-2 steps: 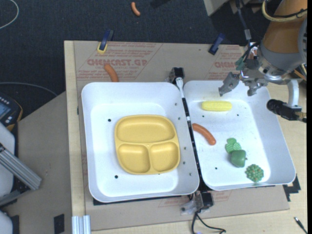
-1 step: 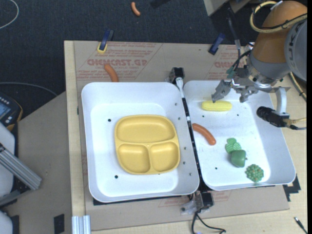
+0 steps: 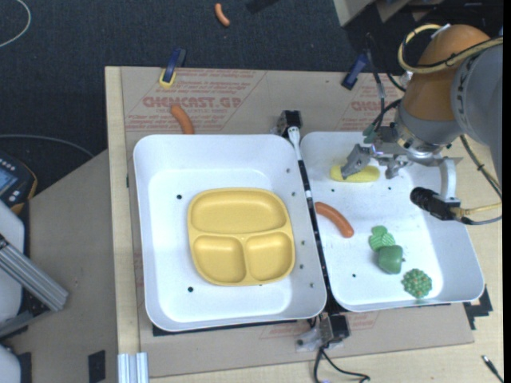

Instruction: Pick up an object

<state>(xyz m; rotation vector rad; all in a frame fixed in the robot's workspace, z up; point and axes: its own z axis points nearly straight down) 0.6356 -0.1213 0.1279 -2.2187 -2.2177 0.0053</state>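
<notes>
In the right bin lie a flat yellow piece at the far left, an orange sausage near the divider, a light green piece, a green pepper and a broccoli floret. My gripper hangs low over the bin's far end. Its fingers are spread apart, open. The left finger stands right over the yellow piece, partly covering it. Nothing shows between the fingers.
A yellow divided plate sits in the left bin. Another orange sausage lies on the bench behind that bin. Blue clamps grip the bench's far edge. A black cable connector hangs by the wrist.
</notes>
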